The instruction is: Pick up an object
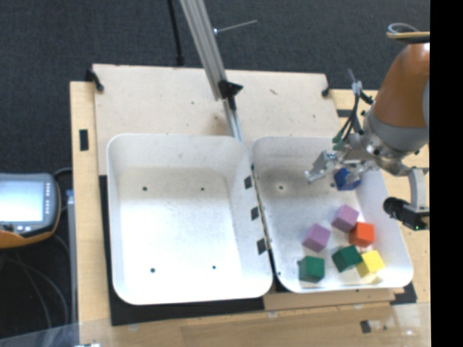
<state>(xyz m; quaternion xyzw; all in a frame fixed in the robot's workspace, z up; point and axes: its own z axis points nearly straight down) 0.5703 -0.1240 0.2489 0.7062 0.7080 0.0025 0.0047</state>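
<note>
— Nearest the front edge of the right bin (405, 277): what lies there?

— Two green blocks (312, 268) (346, 257) and a yellow block (372, 262), close together, with an orange block (363, 233) and two purple blocks (316, 236) (346, 217) just behind them.

— And the pincer (329, 166)?

— It hangs over the bin's rear part, beside a blue object (347, 178) near the right wall. I cannot tell how its fingers stand, nor whether they touch the blue object.

— The left bin (181, 215)?

— It sits alongside on the bench (166, 96).
</note>
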